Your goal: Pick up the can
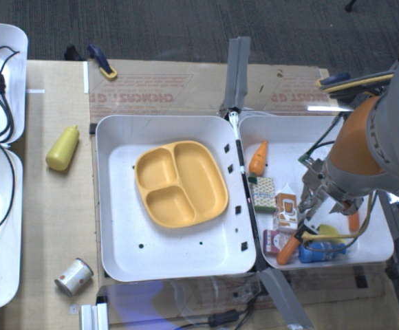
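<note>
A small silver can [73,276] with a red mark lies on its side on the wooden bench, outside both bins, off the left bin's near left corner. My gripper [309,210] hangs low over the middle of the right bin [385,249], far to the right of the can. Right beside it is a small orange and white carton [285,210]. The grey arm with its orange band [354,143] reaches in from the right and hides part of that bin.
The left bin [117,253] holds a yellow divided plate [181,183]. In the right bin lie a carrot [257,158], a green-and-white box [263,192], a maroon packet [272,240], an orange-handled tool [289,247] and blue and yellow items [321,251]. A yellow bottle [62,148] lies on the bench at left.
</note>
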